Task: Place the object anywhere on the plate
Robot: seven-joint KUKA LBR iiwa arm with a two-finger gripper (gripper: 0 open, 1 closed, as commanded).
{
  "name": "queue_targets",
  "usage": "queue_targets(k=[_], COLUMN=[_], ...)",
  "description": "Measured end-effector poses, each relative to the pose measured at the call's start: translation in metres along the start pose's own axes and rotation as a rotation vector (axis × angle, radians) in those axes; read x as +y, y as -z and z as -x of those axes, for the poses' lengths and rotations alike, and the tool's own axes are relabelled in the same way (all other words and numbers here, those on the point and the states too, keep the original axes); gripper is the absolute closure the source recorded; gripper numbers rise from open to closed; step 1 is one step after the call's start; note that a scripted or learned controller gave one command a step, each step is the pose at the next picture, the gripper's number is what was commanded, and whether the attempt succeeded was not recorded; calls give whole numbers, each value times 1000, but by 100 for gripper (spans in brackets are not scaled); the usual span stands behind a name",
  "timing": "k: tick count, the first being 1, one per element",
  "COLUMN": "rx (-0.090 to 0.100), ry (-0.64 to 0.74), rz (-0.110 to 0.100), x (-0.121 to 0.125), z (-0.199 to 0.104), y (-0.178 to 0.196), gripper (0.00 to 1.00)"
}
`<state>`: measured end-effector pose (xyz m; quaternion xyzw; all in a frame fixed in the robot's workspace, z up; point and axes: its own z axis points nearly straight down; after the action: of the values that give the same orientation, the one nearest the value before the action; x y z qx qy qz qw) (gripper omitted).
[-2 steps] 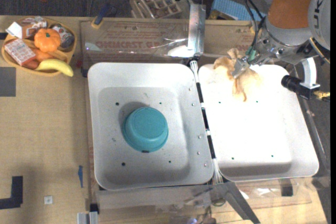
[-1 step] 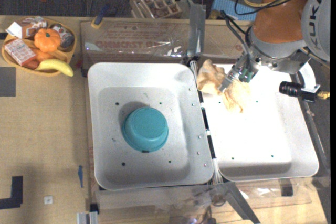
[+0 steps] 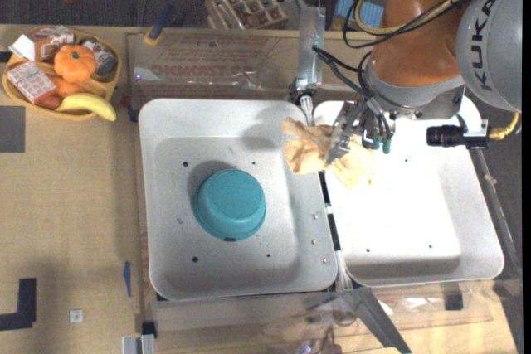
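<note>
A teal round plate (image 3: 231, 203) lies in the middle of the left bin (image 3: 166, 145). The object is a pale tan, floppy, crumpled thing (image 3: 303, 150). It hangs over the divider between the two bins, partly above the left bin's right edge and partly above the right bin (image 3: 431, 228). My gripper (image 3: 341, 147) reaches down from the grey and orange arm at the upper right, and its fingers are closed into the object's middle. The object sits up and to the right of the plate, apart from it.
A dish of fruit and small boxes (image 3: 60, 77) stands on the bench at the far left. A clear-wrapped cardboard panel (image 3: 216, 62) runs behind the left bin. Cables and a black camera part (image 3: 448, 134) hang near the wrist.
</note>
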<state>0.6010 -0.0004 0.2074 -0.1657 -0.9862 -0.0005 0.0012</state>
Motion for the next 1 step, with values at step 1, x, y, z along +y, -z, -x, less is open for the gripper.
queue_targets(k=[1], rx=[-1], ry=[328], rz=[1], x=[29], z=[-27], y=[7], gripper=[100])
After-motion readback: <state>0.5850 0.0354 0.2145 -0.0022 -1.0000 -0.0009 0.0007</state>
